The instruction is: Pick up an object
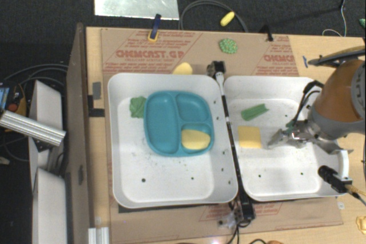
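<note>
In the right bin [274, 183] lie a pale yellow square block [249, 137] and a green elongated piece [254, 111]. My gripper [278, 138] hangs low over the right bin, just right of the yellow block, pointing left toward it. Nothing shows between its fingers. The left bin [131, 180] holds a blue divided tray [174, 122] with a yellow rounded item [195, 139] in its lower right compartment. A green leafy piece [137, 106] lies beside the tray's left edge.
On the cardboard behind the bins sit a green round item [228, 46], a yellow item [183, 69] and another yellow one [227, 19]. The divider between the bins [227, 134] runs just left of the yellow block. The arm's body [343, 106] covers the right bin's right side.
</note>
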Controlling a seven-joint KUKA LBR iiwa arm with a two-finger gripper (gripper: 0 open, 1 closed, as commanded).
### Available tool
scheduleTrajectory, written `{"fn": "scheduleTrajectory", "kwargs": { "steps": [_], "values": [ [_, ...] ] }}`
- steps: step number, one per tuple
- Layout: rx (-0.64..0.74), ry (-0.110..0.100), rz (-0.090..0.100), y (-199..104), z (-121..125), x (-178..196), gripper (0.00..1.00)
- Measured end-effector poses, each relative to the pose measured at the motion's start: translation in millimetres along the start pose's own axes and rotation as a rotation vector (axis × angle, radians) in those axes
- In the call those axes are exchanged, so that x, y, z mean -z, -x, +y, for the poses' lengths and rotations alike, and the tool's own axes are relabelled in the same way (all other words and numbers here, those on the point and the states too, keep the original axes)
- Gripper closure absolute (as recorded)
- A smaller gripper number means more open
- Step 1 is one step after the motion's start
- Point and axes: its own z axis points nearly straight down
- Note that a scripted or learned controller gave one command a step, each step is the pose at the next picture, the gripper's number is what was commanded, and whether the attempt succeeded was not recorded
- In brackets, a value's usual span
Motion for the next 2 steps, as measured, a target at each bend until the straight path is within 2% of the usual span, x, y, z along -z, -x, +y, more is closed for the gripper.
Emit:
{"fn": "scheduleTrajectory", "kwargs": {
  "steps": [1,2],
  "values": [
    [0.009,0.008,0.000,-14,5,96,0.00],
    [0.011,-0.005,0.006,-64,7,33,0.00]
  ]
}}
